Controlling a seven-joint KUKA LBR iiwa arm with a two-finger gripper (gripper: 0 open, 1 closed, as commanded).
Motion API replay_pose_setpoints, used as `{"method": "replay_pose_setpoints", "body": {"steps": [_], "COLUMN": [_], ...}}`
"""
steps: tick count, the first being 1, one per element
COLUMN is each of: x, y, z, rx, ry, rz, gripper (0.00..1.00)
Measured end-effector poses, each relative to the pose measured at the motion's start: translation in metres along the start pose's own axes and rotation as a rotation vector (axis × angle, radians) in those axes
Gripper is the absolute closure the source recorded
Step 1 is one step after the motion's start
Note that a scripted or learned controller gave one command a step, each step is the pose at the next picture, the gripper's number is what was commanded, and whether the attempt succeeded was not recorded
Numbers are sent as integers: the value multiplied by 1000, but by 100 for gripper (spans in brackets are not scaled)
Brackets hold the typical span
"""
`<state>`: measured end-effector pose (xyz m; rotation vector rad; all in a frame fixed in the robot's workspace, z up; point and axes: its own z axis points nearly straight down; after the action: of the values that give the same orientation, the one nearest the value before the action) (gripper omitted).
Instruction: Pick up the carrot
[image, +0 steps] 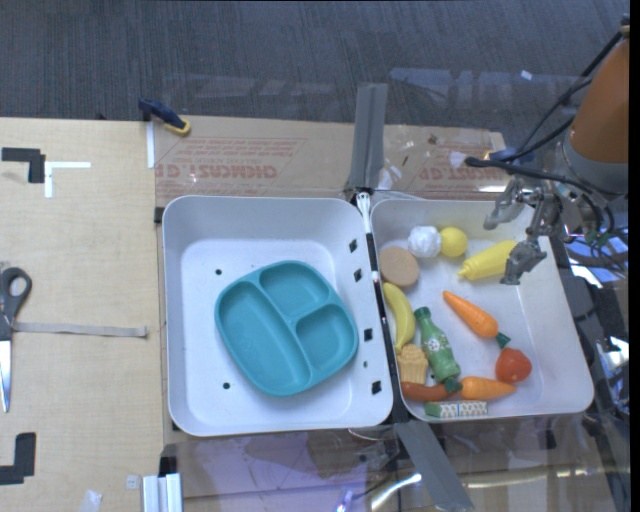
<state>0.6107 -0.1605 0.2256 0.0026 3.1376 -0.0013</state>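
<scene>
An orange carrot (470, 313) with a green stub lies slantwise in the middle of the right bin (572, 350). A second carrot (486, 387) lies near that bin's front wall. My gripper (513, 237) hangs over the bin's back right part, above and to the right of the middle carrot and well apart from it. It is open, with nothing between its fingers. One fingertip (521, 263) is close to a yellow corn cob (488, 261).
The right bin also holds a lemon (454, 241), a white ball (424, 241), a tan disc (399, 266), a banana (400, 312), a green bottle (436, 345), a tomato (513, 366) and a waffle piece (411, 364). A teal divided plate (286, 327) lies in the left bin (190, 300).
</scene>
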Motion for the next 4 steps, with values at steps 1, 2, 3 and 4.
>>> {"method": "replay_pose_setpoints", "body": {"steps": [1, 2, 3, 4], "x": [8, 38, 35, 33], "y": [-13, 2, 2, 3], "z": [115, 132, 121, 110], "rx": [0, 0, 2, 3], "ry": [-15, -1, -7, -13], "rz": [106, 286, 282, 279], "gripper": [0, 0, 100, 100]}}
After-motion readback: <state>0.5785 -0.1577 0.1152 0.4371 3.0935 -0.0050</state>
